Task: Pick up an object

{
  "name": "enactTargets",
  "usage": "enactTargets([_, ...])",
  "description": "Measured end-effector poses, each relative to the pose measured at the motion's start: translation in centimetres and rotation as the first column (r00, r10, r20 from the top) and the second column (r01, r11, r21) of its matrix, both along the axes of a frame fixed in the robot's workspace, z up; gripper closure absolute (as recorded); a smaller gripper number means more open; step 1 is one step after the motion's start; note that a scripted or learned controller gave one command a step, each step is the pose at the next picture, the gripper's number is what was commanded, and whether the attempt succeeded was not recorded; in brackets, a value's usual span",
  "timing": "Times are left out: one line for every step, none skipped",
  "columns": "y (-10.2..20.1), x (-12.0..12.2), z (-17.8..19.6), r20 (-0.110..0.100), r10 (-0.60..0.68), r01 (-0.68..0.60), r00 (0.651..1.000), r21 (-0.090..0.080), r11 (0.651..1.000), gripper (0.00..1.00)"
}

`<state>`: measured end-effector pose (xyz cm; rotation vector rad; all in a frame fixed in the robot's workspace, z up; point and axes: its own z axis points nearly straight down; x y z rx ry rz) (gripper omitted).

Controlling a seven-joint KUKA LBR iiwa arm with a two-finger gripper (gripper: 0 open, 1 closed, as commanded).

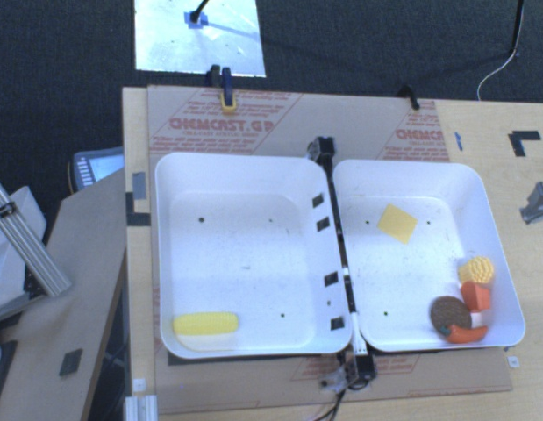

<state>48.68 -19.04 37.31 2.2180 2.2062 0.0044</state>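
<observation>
In the left bin, a yellow oblong piece lies flat near the front left corner. The right bin holds a flat yellow square toward its back middle. Its front right corner is crowded with a yellow corn cob, an orange-red block, a brown round piece and an orange carrot-like piece, all touching or nearly touching.
Black clips run along the divider between the bins. A yellow clamp grips the board's back edge, below a shiny metal plate. A small grey part lies on the bench at the far right. An aluminium rail slants at the left.
</observation>
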Motion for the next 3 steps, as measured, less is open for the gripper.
enactTargets([5.9,0.0,-7.7,-0.014,0.014,-0.014,1.000,0.010,1.000,1.00])
enactTargets([-2.1,0.0,3.9,0.004,0.000,0.000,1.000,-0.002,1.000,1.00])
enactTargets([6.0,-0.2,-17.3,-0.025,0.013,-0.013,1.000,0.014,1.000,1.00])
